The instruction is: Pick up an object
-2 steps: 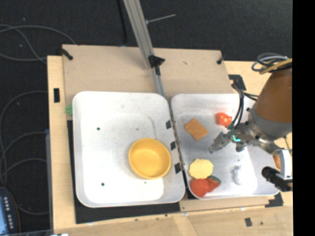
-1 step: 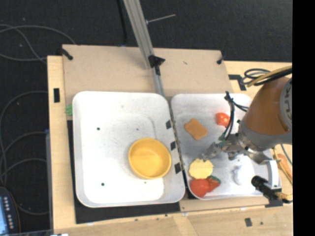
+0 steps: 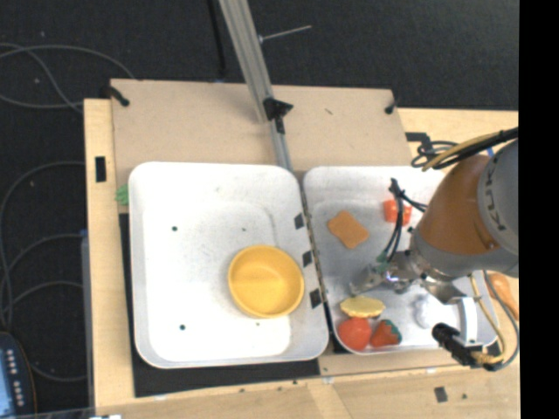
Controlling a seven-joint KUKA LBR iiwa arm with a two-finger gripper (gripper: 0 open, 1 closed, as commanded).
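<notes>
The right bin (image 3: pixel 349 186) holds a tan-orange flat square (image 3: pixel 348 230) near its middle and a small orange-red piece (image 3: pixel 390 209) further right. At its front edge lie a yellow oval piece (image 3: pixel 362 306), a red round fruit (image 3: pixel 353 333) and a red strawberry-like piece (image 3: pixel 384 333). My gripper (image 3: pixel 374 279) hangs low in this bin, just above and behind the yellow piece and in front of the tan square. The orange wrist band (image 3: pixel 458 212) hides the bin's right part.
A yellow bowl (image 3: pixel 265 281) sits in the left bin (image 3: pixel 175 234), close to the wall between the bins. A slanted metal rail (image 3: pixel 253 59) runs from the top down to the bins' joint. Cables (image 3: pixel 441 151) trail at the arm's back.
</notes>
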